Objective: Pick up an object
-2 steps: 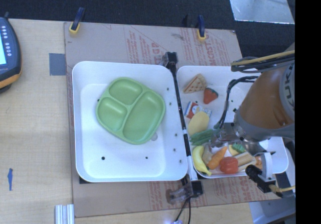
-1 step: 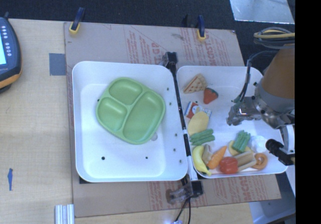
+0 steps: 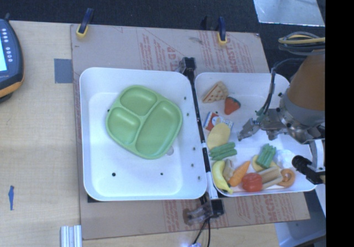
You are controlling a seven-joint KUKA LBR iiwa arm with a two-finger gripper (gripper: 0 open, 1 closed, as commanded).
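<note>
The right bin's (image 3: 243, 81) far right rim is hidden by the arm (image 3: 307, 93); the handheld controller (image 3: 8, 57) is cut off at the left edge.

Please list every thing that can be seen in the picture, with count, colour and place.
shallow white plastic bins: 2, white, side by side on bench
green divided plastic plate: 1, green, left bin
toy sandwich wedge: 1, tan, right bin, far side
toy strawberry: 1, red, beside wedge
toy banana: 1, yellow, right bin, near corner
toy carrot: 1, orange, beside banana
toy tomato: 1, red, near edge
clamps: 2, blue-yellow, board's far edge
handheld pendant: 1, dark, left edge
gripper: 1, grey, over right bin
</note>
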